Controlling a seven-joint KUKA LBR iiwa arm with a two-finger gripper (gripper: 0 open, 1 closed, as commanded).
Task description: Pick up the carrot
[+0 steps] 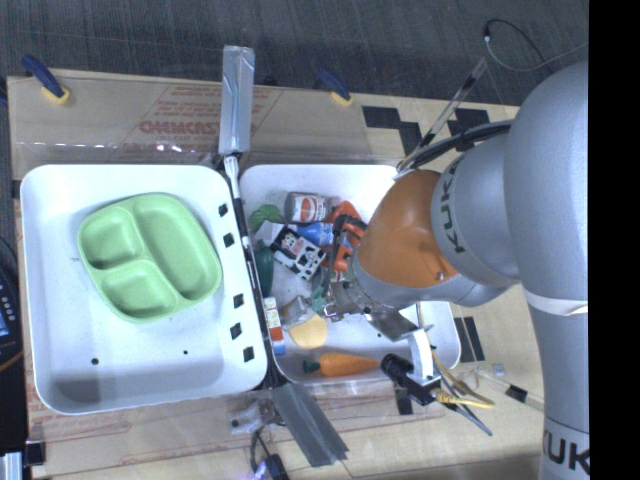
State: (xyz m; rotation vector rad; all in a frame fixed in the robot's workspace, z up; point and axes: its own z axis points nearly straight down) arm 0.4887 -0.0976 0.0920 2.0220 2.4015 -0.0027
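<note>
The carrot (347, 365), orange with a green stalk end on its left, lies flat along the near wall of the right bin (262, 183). My gripper (327, 300) hangs under the grey wrist and orange band, over the middle of that bin, just beyond the carrot and slightly to its left. It sits among the clutter, close above a yellow rounded piece (309, 333). Nothing of the carrot is between the gripper's parts; the carrot lies apart from it on the bin floor.
Behind the gripper the right bin holds a small can (306, 208), an orange item (346, 216), a blue and white packet (298, 245) and green items (264, 218). A green divided plate (150, 254) lies in the left bin (40, 268).
</note>
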